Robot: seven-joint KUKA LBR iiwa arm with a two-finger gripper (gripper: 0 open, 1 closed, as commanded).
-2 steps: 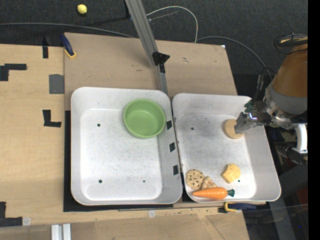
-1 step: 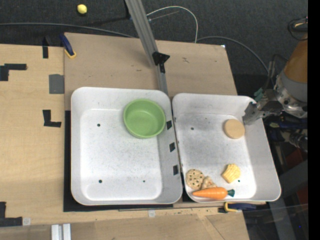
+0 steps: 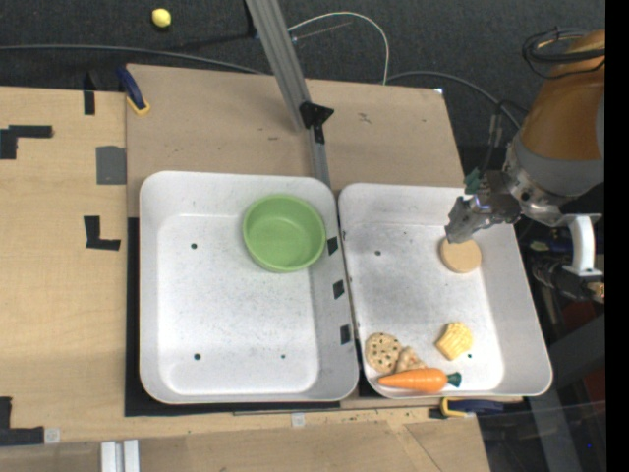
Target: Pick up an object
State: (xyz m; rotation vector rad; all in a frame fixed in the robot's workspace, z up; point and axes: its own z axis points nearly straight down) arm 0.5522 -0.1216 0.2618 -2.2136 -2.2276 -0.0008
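1. While nothing hangs from the arm, the pick looks unfinished: in the camera view the gripper point(image 3: 462, 228) sits low over the right bin point(image 3: 511, 303), directly above the round tan disc point(image 3: 461, 257), its tip at or just over the disc's upper edge. Whether it touches is unclear.
2. Whether the fingers stand apart or together cannot be told from this slant; they merge into one dark shape.
3. I judge the disc to be the target, lying flat on the bin floor in the upper right part, so the grasp and the lift are both left.
4. That disc is pale tan, flat and low, which may give little edge to grip.
5. Other candidates lie along the bin's near edge: a carrot point(image 3: 421, 381), a cookie point(image 3: 381, 349) and a yellow piece point(image 3: 453, 340). A green bowl point(image 3: 284, 231) sits in the left bin point(image 3: 177, 293).
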